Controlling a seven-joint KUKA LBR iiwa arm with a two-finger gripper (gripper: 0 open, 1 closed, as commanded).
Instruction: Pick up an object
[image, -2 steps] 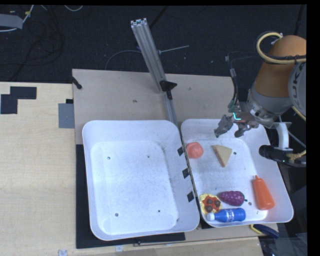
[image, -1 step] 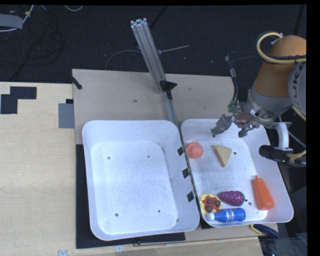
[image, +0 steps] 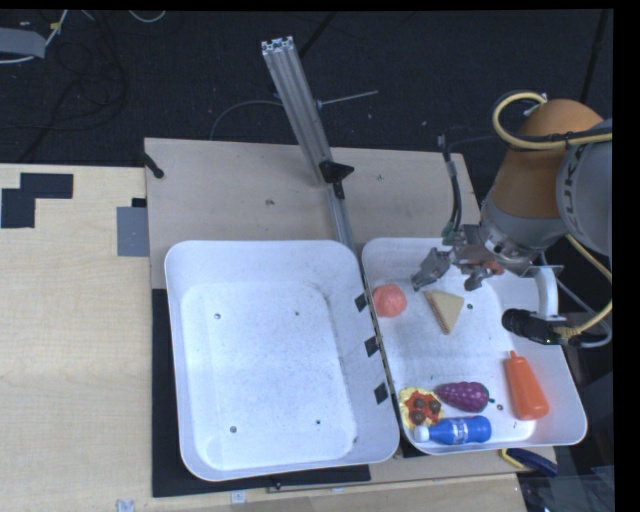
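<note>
With its fingers spread open, the gripper (image: 452, 272) hovers just above the cheese wedge (image: 447, 309) in the right bin (image: 560, 425); descend straight, straddling the wedge's sides before closing.

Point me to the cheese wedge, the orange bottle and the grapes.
cheese wedge (image: 447, 309), camera view, middle of its top face
orange bottle (image: 525, 390), camera view, middle of its body
grapes (image: 463, 395), camera view, centre of the bunch
</note>
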